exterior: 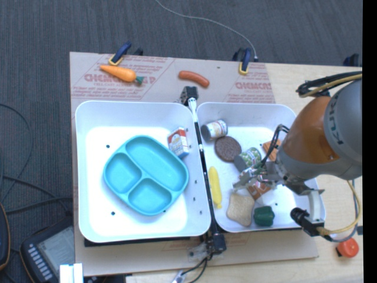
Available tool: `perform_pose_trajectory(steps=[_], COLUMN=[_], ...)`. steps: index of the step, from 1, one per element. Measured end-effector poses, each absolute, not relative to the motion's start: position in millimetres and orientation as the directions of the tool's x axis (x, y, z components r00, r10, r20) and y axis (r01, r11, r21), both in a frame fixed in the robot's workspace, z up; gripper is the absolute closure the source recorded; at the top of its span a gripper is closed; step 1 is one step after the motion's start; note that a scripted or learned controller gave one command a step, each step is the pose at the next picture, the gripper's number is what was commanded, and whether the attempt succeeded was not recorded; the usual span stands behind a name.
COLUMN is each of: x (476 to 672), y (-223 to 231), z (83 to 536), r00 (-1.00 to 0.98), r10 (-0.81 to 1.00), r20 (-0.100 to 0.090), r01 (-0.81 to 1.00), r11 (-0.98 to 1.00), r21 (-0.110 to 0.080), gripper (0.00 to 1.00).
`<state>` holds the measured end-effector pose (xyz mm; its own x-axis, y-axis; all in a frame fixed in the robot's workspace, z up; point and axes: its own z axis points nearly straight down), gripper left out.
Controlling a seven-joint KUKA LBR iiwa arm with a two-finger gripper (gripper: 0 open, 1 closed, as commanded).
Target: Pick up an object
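Down in the right bin (283,112), lower right of frame, gripper (254,178) among the clutter beside the bread slice (240,209); finger state impossible to tell. Nothing visibly lifted yet; pick unfinished.

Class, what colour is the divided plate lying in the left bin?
Light blue: the divided plate shows best in the overhead camera view, on the white left bin.

It looked like a robot lab. A worktop (147,78) with clamped cardboard held two white bins (94,114) of toy food, with loose wires (177,10) over grey carpet (47,22).
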<state>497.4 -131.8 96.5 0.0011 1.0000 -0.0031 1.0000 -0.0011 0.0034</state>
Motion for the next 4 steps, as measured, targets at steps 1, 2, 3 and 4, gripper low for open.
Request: perform_pose_trajectory(steps=[1, 2, 3, 4], x=[497.8, 483.8, 537.7, 498.5], y=[-132.2, -53.7, -8.9, 60.3], z=[106.8, 184.3, 183.8, 204.3], r00=[0.002, -0.002, -0.001, -0.002], r10=[1.000, 1.000, 1.000, 1.000], r20=[-0.004, 0.000, 0.000, 0.000], r01=[1.000, 1.000, 1.000, 1.000], r11=[-0.002, 0.002, 0.001, 0.002], r21=[0.004, -0.001, -0.002, -0.003], gripper=[1.00, 1.00, 1.00, 1.00])
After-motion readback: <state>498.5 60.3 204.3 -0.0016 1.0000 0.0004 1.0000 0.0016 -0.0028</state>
